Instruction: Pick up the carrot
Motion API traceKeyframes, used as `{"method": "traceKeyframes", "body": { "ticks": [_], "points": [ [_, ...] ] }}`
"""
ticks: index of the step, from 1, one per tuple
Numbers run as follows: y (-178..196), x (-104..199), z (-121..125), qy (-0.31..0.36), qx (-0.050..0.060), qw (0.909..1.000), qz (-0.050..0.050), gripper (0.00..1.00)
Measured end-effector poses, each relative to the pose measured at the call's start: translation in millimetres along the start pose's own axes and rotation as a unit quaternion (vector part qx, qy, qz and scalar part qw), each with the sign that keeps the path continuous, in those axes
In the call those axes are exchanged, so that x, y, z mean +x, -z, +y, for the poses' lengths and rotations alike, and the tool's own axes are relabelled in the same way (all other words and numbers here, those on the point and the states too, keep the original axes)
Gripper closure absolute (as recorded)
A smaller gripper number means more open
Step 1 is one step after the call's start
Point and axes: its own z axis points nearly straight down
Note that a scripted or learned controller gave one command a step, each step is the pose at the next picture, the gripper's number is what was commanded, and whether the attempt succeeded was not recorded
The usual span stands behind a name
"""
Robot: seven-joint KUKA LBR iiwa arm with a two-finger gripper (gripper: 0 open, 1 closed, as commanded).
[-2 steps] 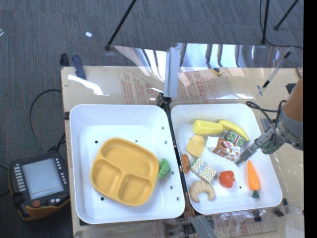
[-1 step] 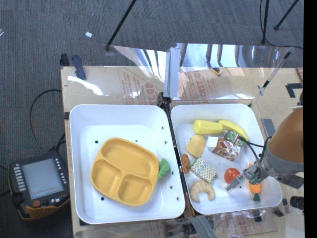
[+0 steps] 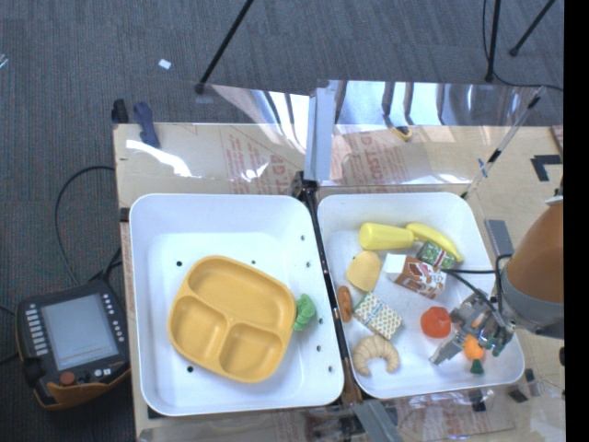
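The carrot [image 3: 473,346] is a small orange piece with a green top [image 3: 477,367]. It lies near the front right corner of the right bin [image 3: 405,203]. My gripper [image 3: 471,346] comes in from the right and hangs directly over it. The gripper is open, with one grey finger [image 3: 444,354] spread out to the carrot's left. The carrot sits in the gap between the fingers, and nothing is clamped on it. I cannot tell whether the carrot rests on the bin floor.
The right bin also holds a red tomato [image 3: 435,321], a small carton [image 3: 422,276], a banana [image 3: 434,239], a yellow cylinder [image 3: 385,237], a cheese wedge [image 3: 364,270], a patterned box [image 3: 378,316], a croissant [image 3: 376,354] and a sausage [image 3: 344,303]. A yellow divided plate [image 3: 230,318] and a green item [image 3: 305,312] are in the left bin [image 3: 152,247].
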Motion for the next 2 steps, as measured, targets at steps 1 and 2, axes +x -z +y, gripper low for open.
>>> {"method": "traceKeyframes", "body": {
  "ticks": [1,2],
  "points": [
    [9,0,1,0.002,0.0,1.0,0.001,1.0],
    [58,34,78,-0.041,-0.002,0.9991,-0.001,1.0]
  ]
}}
